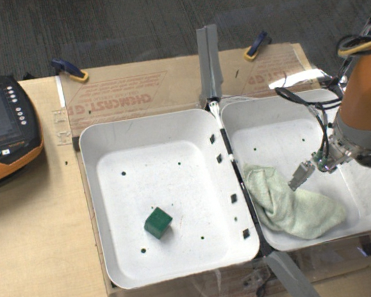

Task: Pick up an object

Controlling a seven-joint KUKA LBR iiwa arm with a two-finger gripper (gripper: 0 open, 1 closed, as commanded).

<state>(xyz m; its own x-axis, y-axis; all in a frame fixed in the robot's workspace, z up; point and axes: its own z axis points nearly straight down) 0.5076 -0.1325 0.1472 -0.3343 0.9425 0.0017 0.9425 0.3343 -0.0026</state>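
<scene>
Over the right bin, the gripper touches the crumpled cloth, finger state unclear

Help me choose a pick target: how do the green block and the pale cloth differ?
The green block is small, solid and sharp-edged; the pale cloth is much larger, soft and crumpled. The block is dark green, the cloth pale greenish-white, close to its bin's colour. The block sits alone in the left bin; the cloth lies in the right bin, right at the hand. Both rest on a bin floor.
</scene>
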